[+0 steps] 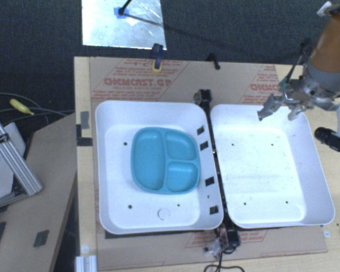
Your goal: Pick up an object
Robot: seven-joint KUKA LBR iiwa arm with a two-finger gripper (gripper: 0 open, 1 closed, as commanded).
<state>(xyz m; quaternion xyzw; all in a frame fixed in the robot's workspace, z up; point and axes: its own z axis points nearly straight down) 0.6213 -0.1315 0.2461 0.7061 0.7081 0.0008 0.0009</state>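
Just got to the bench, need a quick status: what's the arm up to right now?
The KUKA arm reaches in from the right, its gripper over the far edge of the right bin. The fingers are spread with nothing between them, so no pick has happened. The one clear target, a blue divided plate, lies flat in the left bin, well away from the gripper.

The board [141, 78] under the bins bears red lettering, seemingly "CHEMCAST GP".
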